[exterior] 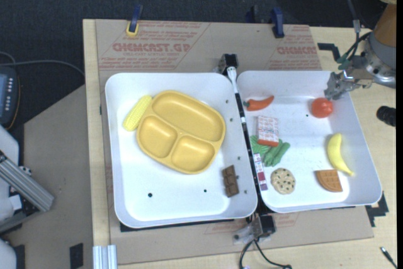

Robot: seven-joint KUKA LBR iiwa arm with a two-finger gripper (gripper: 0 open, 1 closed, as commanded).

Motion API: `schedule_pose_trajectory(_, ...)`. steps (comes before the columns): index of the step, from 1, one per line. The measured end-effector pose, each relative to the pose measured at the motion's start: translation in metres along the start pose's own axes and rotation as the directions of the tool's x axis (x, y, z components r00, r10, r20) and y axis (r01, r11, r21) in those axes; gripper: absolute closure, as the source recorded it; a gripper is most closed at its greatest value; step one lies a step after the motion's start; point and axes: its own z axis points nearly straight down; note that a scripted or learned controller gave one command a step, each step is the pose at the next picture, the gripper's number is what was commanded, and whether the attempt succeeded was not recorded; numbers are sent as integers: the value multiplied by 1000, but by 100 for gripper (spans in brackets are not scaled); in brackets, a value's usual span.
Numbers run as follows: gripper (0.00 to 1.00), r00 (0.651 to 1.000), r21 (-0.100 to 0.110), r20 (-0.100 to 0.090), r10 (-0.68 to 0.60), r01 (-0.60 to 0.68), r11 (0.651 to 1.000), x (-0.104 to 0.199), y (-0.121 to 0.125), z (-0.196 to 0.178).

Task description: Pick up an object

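Note:
The right bin [359, 129] holds a red tomato [322, 108], a yellow banana [339, 153], a red chili pepper [259, 103], a pink-and-white packet [267, 128], green beans [273, 152], a chocolate-chip cookie [283, 181] and an orange waffle piece [329, 180]. My gripper [335, 86] reaches in over the bin's upper right corner. It hangs just above and to the right of the tomato, and nothing shows in its grasp.
The left bin [119, 154] carries a yellow divided plate [181, 131], a corn cob [137, 112] at the plate's upper left and a brown chocolate bar [231, 180] near the divider. Blue and yellow clamps sit on the board's far edge.

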Motion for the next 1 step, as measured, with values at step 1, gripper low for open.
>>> schedule_pose_trajectory(1, 100, 1000, 1, 0, 0, 0, 1000, 0, 1, -22)
